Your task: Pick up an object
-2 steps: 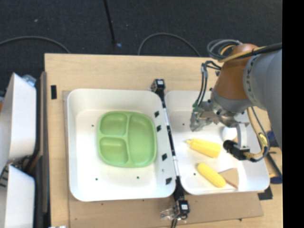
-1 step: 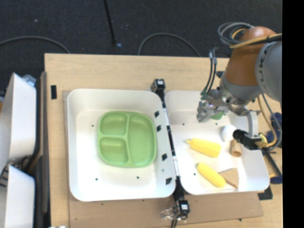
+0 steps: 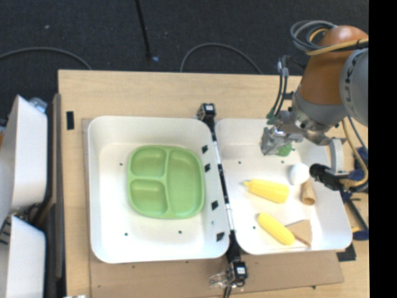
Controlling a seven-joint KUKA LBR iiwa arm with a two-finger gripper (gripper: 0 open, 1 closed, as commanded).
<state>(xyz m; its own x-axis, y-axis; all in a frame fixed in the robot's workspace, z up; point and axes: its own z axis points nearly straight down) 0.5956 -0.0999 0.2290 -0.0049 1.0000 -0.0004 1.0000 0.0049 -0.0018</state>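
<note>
Dark carpet with thin black cables surrounds a pale wooden bench (image 3: 155,92) that carries two shallow white bins side by side, clipped together along their shared edge.

Nearest the viewer, toward six o'clock in the right bin (image 3: 248,241), lies a yellow corn cob (image 3: 275,228), touching a tan wedge (image 3: 302,231) just at its three o'clock. Farther up sits a second corn cob (image 3: 267,190), angled the same way, well clear of the bin walls, so it looks like the easier thing to pick up. At its three o'clock stand a small white ball (image 3: 298,173) and a tan cone (image 3: 307,194), close together near the right wall.

Across the divider, at nine o'clock, the left bin (image 3: 105,228) holds a green divided plate (image 3: 166,182) lying flat in its middle.

Farthest back in the right bin, toward twelve o'clock, my pincer (image 3: 276,141) hangs low over the white floor. I reach in from three o'clock, grey wrist with an orange band (image 3: 322,73) above it. A bit of green shows under the tip; I cannot tell what it is, nor whether my pincer is open or closed. I judge nothing is lifted yet.
</note>
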